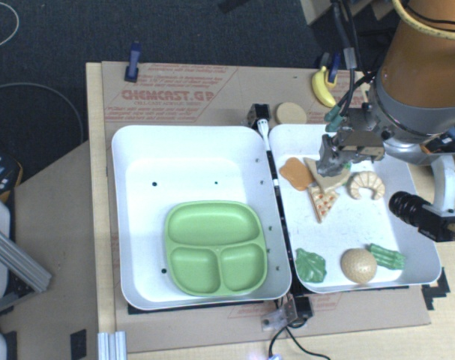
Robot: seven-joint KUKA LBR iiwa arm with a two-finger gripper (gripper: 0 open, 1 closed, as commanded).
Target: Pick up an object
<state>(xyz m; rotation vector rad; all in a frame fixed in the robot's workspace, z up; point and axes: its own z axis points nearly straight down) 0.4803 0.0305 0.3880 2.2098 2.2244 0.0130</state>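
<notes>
Toy food lies in the right bin, where a waffle slice sits just under the gripper, between an orange chip and a croissant; I cannot tell how its fingers stand.

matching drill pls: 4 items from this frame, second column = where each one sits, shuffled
Items:
1. green divided plate
2. croissant
3. round beige ball
4. pincer

Places:
A. right bin, near front edge, beside a green leafy piece
B. left bin, front half
C. right bin, rear part, over the waffle wedge top
D. right bin, middle, just right of the pincer

Pairs: 1-B, 2-D, 3-A, 4-C
</notes>
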